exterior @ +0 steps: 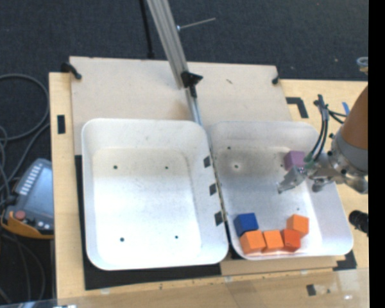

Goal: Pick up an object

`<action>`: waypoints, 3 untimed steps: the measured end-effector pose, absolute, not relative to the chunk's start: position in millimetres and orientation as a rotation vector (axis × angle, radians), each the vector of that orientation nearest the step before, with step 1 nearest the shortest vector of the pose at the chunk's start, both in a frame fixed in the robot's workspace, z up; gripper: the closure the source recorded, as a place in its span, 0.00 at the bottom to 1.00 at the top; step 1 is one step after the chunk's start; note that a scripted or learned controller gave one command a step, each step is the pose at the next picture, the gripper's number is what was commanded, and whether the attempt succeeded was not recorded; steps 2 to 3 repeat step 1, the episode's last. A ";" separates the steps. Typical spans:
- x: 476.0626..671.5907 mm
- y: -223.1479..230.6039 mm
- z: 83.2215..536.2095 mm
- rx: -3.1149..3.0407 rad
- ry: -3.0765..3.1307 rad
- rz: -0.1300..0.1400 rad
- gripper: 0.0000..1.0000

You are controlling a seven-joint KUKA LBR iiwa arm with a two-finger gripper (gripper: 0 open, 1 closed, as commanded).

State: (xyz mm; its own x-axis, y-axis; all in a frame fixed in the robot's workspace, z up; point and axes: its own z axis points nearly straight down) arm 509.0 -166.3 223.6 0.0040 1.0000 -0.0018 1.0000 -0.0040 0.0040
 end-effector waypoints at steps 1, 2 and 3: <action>514.4 -196.1 96.5 2.220 2.216 0.002 0.00; 514.4 -196.1 96.5 2.220 2.216 0.002 0.00; 514.4 -196.1 96.5 2.220 2.216 0.002 0.00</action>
